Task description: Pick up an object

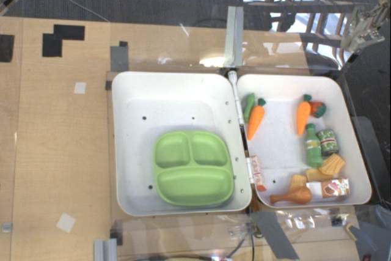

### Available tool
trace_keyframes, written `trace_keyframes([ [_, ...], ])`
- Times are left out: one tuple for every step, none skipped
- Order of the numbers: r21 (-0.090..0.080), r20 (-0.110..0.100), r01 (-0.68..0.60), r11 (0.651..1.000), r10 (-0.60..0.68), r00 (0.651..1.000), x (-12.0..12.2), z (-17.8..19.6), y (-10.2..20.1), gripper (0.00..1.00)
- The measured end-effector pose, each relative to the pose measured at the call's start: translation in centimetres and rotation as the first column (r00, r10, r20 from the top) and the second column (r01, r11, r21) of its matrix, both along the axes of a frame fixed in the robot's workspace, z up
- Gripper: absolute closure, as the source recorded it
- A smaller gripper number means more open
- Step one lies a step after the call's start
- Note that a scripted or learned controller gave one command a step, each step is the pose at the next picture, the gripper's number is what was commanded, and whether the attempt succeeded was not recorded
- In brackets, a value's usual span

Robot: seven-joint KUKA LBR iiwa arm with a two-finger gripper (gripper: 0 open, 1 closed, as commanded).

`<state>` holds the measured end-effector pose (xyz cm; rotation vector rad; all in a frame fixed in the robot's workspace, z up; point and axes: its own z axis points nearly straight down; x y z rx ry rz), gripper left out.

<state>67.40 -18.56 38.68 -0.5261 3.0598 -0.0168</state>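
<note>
The gripper (365, 30) hangs at the upper right, outside the right bin (278, 91), well apart from the carrot (255, 120) and other toy foods lying inside. Its finger state is indiscernible; the arm is cut off by the frame edge.

The gripper (365, 30) sits at the upper right corner of the camera view, raised well above the bench. Its pale metallic body is seen at a tilt, partly cut by the frame's edge.
</note>
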Motion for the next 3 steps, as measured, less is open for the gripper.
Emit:
trace_keyframes([
  [-0.001,0.013,0.000,1.000,0.000,1.000,0.2,1.4,0.1,1.00],
  [-0.002,0.026,-0.001,1.000,0.001,1.000,0.3,2.9,0.2,1.00],
  [-0.003,0.040,-0.001,1.000,0.001,0.999,0.5,4.4,0.4,1.00],
])
